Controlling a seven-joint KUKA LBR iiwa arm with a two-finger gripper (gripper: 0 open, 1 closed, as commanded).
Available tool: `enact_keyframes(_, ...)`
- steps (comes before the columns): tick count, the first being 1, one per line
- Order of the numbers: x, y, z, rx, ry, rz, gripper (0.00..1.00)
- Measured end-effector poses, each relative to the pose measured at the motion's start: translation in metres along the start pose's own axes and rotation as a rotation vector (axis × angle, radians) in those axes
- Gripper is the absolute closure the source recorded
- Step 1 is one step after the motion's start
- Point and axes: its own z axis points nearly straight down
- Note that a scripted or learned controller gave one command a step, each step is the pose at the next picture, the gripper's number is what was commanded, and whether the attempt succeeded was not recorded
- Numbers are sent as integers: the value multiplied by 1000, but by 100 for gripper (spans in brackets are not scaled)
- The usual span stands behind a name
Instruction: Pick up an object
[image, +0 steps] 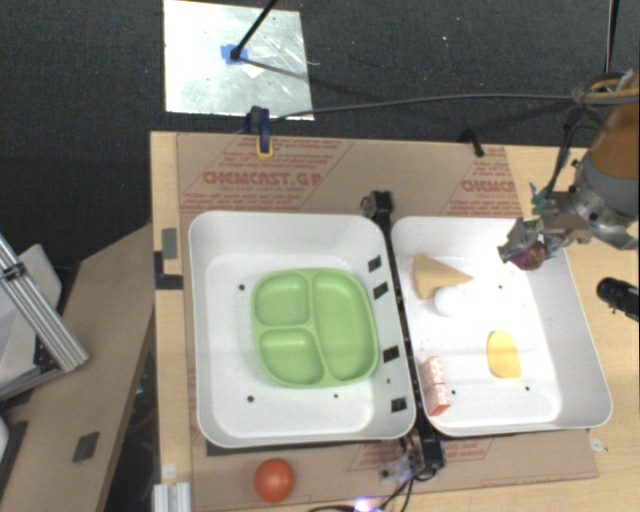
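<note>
A small dark purple thing (531, 254) sits at the tip of the end effector (524, 248), over the far right corner of the right bin (575, 330). It looks pinched between the fingers and seems to be lifted a little off the bin floor, but it is too small and blurry to say what it is. The grey arm (610, 170) comes in from the right edge of the table (320, 165). In the same bin, a tan wedge (438, 270) lies near the far left corner, with a white ball (452, 299) touching its near side. A yellow piece (503, 354) lies near the middle, closer to the right wall. A small pink and white pack (435, 385) leans in the near left corner. The left bin (215, 300) holds a green tray (313, 327) with three parts, lying flat in the middle. An orange ball (274, 479) rests on the table by its near edge, in front of the left bin.
</note>
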Motion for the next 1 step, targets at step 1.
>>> enact_keyframes(1,53,4,-6,-2,0,0,100)
